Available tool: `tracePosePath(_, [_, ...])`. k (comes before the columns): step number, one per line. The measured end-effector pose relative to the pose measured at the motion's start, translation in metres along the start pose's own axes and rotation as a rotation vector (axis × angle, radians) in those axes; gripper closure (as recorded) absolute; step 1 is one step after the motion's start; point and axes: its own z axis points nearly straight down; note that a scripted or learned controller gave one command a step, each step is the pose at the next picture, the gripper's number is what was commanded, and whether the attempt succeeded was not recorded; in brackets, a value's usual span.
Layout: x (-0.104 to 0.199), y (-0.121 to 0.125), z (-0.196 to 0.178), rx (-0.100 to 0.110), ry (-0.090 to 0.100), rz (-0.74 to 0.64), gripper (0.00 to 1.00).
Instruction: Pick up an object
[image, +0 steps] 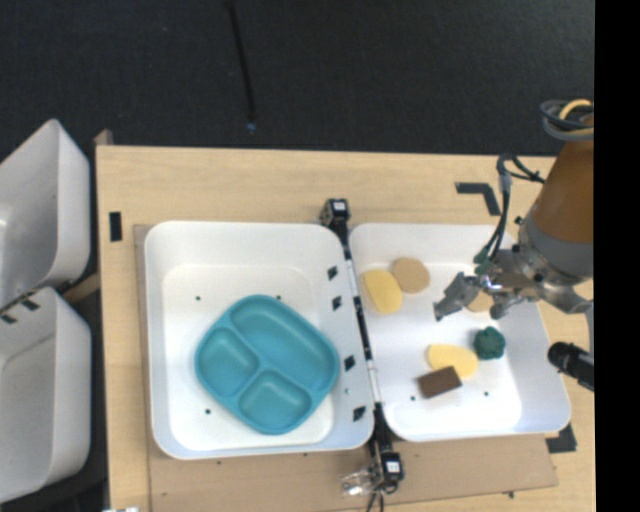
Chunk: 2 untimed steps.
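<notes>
Bins side by side on bench. Left bin (170, 260) holds a teal divided tray (265, 362), lying flat, well apart from the arm. Right bin (540, 400) holds the candidate objects: a yellow oval piece (382, 291) touching or just overlapping a tan round piece (409, 273) near the divider; lower down, a brown block (438, 382) butting against a second yellow piece (452, 358); just right of that, a small dark green lump (489, 343).

Gripper (478, 300) hangs over the right bin, between the tan piece and the green lump. Fingers look spread wide, nothing between them. No object yet grasped.

Judgement on the step: the green lump sits nearest the gripper and has bare floor on most sides, so it looks the cleanest target. The yellow/brown pair and the yellow/tan pair touch each other; closing on either risks nudging the neighbour or catching two. Suggest centring above a single piece, keeping the fingers spread until they straddle it, then descending straight. Flat pieces may slip; the lump should offer better purchase.
</notes>
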Motion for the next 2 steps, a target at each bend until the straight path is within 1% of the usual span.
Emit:
tracePosePath(1, [0.000,0.002,-0.005,-0.011,-0.002,-0.003,0.00])
tracePosePath(2, [-0.001,-0.003,0.055,-0.007,-0.002,0.000,0.00])
